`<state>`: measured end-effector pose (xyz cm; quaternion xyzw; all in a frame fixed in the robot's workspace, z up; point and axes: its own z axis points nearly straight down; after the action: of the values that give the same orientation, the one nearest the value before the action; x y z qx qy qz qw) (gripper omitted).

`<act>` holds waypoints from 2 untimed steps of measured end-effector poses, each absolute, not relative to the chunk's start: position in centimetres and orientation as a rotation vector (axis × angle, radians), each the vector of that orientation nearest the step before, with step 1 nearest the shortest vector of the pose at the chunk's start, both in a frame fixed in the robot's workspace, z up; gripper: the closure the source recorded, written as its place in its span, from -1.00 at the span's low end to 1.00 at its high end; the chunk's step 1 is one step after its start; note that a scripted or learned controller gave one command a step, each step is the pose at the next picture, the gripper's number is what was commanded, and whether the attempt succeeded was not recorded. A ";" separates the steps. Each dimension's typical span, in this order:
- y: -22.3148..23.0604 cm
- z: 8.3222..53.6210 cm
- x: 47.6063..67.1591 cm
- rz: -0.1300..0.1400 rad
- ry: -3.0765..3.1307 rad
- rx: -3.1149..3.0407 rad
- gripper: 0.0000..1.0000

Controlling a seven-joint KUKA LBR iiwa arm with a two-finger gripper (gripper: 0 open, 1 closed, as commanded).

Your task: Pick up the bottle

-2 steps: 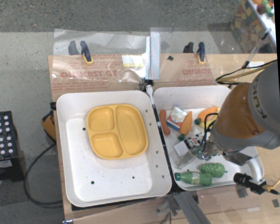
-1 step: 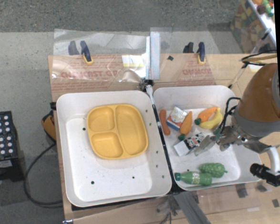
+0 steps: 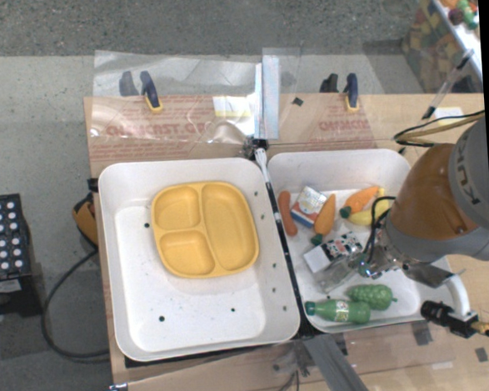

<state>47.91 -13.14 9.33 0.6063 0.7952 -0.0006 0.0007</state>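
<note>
a: where's the bottle?

b: green bottle (image 3: 339, 311) lying on its side along the near edge of the right bin (image 3: 342, 156), cap pointing toward the left bin (image 3: 131, 240). just beside it, a bumpy green vegetable toy (image 3: 371, 294), touching or nearly so.

a: and the arm?

b: grey arm (image 3: 445, 201), orange band, reaching in from the right over the right bin. the jaws (image 3: 347, 268) hang low over the middle of that bin, above the bottle's spot and a little apart from it. metal parts visible there, but i cannot tell whether the jaws are apart or together. nothing seen between them.

a: rest of the right bin?

b: cluttered. red sausage-like piece (image 3: 287, 212) by the dividing wall, an orange carrot toy (image 3: 324, 214), a small white packet (image 3: 312, 199), another orange piece (image 3: 362, 198), something yellow (image 3: 371, 215) partly under the arm.

a: left bin?

b: one yellow divided plate (image 3: 205, 228), three compartments, sitting toward the far half. a few dark specks on the white floor.

a: the desk?

b: clear plastic sheet (image 3: 180, 111) clamped at the far side with blue clamps (image 3: 149, 91).
</note>
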 end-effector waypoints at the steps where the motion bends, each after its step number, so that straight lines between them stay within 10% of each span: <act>1: -13.5 9.3 48.0 0.002 2.467 1.944 -1.00; 2: -12.2 9.3 47.9 -0.004 2.497 1.902 -1.00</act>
<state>47.91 -12.19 9.33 0.6058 0.7956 -0.0012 0.0013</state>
